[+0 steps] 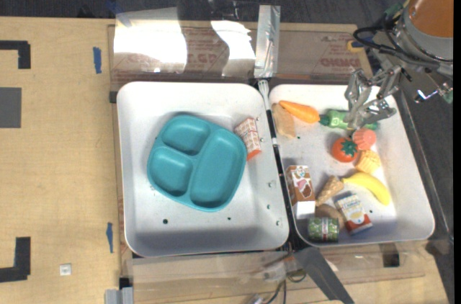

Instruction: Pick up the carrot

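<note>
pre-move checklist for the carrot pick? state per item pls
1. Carrot in view, far end of right bin: ok.
2. Top of carrot uncovered: ok.
3. End effector over carrot: not ok, it sits to the side above the green leafy piece.
4. Clearance: not ok, bread-like piece touches carrot.
5. End effector carrying nothing: cannot tell.

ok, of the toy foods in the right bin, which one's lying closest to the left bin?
The carrot, orange with a green top, at the bin's far-left corner beside the divider; the tomato and banana lie farther right.
</note>
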You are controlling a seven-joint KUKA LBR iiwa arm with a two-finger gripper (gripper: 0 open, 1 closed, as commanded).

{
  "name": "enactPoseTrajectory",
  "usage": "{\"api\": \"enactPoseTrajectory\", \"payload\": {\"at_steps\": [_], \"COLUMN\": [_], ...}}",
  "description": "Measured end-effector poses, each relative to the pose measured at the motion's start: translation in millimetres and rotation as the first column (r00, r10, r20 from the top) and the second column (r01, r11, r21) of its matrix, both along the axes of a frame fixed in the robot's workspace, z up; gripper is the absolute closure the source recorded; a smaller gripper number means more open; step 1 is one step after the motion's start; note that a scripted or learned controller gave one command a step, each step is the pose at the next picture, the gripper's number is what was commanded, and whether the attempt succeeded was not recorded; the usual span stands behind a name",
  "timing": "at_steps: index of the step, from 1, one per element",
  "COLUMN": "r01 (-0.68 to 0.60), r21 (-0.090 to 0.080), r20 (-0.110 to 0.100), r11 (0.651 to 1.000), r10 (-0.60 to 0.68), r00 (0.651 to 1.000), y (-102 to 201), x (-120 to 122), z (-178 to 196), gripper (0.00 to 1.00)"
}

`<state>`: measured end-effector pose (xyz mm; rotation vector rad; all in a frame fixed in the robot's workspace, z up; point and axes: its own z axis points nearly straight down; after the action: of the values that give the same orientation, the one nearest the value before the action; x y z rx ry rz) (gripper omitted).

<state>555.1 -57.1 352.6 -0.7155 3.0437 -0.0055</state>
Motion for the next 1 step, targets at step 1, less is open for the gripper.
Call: {"api": "enactPoseTrajectory", "payload": {"at_steps": [1], "r01": [-0.014], "r21": [0.003], "r20": [-0.021], "r11": [1.000], "r10": [0.014], "r00": [1.000], "y": [-44.4], "x": [-0.9], "z": [-152.7], "gripper": [1.00]}}
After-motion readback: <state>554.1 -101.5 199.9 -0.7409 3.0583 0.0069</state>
